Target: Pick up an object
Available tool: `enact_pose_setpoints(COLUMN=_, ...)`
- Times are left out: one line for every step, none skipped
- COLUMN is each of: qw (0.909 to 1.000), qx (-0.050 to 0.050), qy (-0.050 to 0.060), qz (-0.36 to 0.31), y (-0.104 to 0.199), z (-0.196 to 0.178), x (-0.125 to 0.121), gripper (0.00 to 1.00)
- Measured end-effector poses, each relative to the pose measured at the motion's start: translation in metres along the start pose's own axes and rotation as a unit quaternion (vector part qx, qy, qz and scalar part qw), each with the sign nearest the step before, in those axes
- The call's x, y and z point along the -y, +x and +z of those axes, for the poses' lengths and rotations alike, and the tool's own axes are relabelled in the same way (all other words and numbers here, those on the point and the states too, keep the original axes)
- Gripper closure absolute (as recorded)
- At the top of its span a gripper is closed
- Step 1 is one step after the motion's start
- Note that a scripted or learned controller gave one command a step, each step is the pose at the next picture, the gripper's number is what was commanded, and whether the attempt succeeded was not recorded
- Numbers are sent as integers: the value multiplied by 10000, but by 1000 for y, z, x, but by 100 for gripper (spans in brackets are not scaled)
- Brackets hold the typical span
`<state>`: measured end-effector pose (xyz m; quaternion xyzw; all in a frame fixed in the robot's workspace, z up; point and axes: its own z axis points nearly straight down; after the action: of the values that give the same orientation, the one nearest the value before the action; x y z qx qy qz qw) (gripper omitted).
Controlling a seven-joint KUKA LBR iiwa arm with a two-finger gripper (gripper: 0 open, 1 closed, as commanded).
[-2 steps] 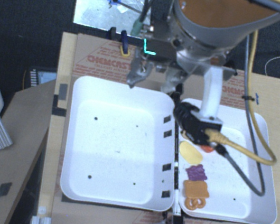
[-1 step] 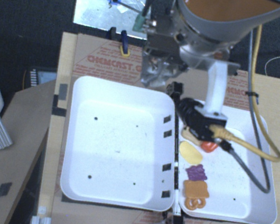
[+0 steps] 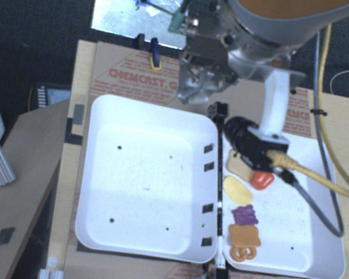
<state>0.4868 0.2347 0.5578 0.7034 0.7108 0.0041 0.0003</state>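
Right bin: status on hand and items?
Hand above bins' far edge, carrying nothing seen. Toy items in right bin: red piece, yellow piece, purple grapes, pretzel.

Single fixed camera, mounted above the bench and looking down at a slant; the near edge of the bench lies at the bottom of the frame, the far edge and a dark floor at the top; the shallow white plastic left bin [image 3: 143, 183] sits near centre, seen whole; the shallow white plastic right bin [image 3: 315, 250] lies toward the right edge, partly covered; the grey arm with an orange band [image 3: 277, 13] enters at upper right, close to the lens and large; medium distance overall.
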Motion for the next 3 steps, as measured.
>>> enact_pose_setpoints(qw=10000, qx=2, qy=4, qz=-4, y=0, z=0, x=0, gripper=0)
enact_pose_setpoints(qw=10000, qx=-8, qy=-8, qz=-16, y=0, z=-11, x=0, gripper=100)
enact_pose_setpoints(qw=10000, qx=-15, qy=-18, qz=-30, y=0, z=-22, x=0, gripper=100)
